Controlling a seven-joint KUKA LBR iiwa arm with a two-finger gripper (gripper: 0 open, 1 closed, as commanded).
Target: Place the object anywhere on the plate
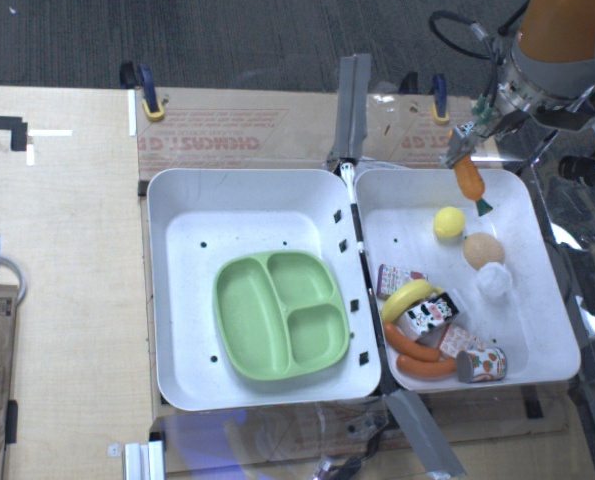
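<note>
Far to my lower left, the green 3-compartment plate (280, 314) sits bare in the left bin (172, 268). My gripper (466, 154) seems clamped on the carrot (470, 183), above the right bin (537, 268) holding lemon (449, 222), banana (407, 297), sausages (420, 356).

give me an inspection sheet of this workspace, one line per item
surface: two white bins side by side, left bin, right bin, on a wooden bench
job's things: green three-compartment plate in left bin; toy carrot hanging at the claw
clutter: lemon, egg, banana, sausages and small packets in right bin
grippers: claw above right bin's far edge, carrot between its fingers
cables: black cable looping by the wrist
surroundings: blue clamps on cardboard behind bins
</note>
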